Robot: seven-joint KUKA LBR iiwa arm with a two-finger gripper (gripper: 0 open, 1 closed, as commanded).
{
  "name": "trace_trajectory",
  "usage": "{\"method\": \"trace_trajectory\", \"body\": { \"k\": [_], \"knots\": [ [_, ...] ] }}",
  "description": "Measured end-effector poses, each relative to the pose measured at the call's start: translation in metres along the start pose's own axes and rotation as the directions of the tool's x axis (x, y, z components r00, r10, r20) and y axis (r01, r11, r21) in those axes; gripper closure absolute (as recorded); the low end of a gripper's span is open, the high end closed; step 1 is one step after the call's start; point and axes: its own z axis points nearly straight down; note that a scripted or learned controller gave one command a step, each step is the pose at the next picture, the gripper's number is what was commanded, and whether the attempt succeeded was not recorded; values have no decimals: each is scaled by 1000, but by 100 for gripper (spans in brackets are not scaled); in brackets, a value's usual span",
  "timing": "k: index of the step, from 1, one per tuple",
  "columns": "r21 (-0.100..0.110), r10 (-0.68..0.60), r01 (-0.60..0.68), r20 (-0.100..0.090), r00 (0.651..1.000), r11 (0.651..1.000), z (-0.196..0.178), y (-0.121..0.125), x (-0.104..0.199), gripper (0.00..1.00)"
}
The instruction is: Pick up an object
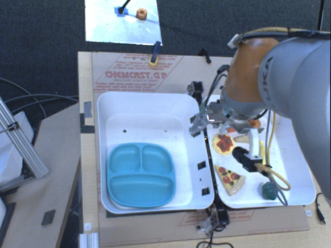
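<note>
The right bin (297,187) holds a small round toy pizza (223,144), a toy pizza slice (230,179), a teal ball (269,190) at the front, and a bit of something orange (254,122) half hidden by the arm. My gripper (220,127) hangs low over the left part of this bin, just behind the round pizza, and the wrist covers most of it. I see nothing held in it.
A blue divided plate (140,174) lies in the front of the left bin (150,107). The arm's grey bulk covers the back and right side of the right bin. The wall between the two bins runs close to the gripper's left.
</note>
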Motion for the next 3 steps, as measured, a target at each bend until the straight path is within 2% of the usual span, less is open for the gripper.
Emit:
{"method": "trace_trajectory", "body": {
  "k": [1,2,3],
  "knots": [
    [-2,4,-4,0,1000,1000,-11,1,-5,100],
    [9,10,-10,-1,1000,1000,1,-90,1,100],
    [-2,8,-8,0,1000,1000,-11,-85,0,100]
  ]
}}
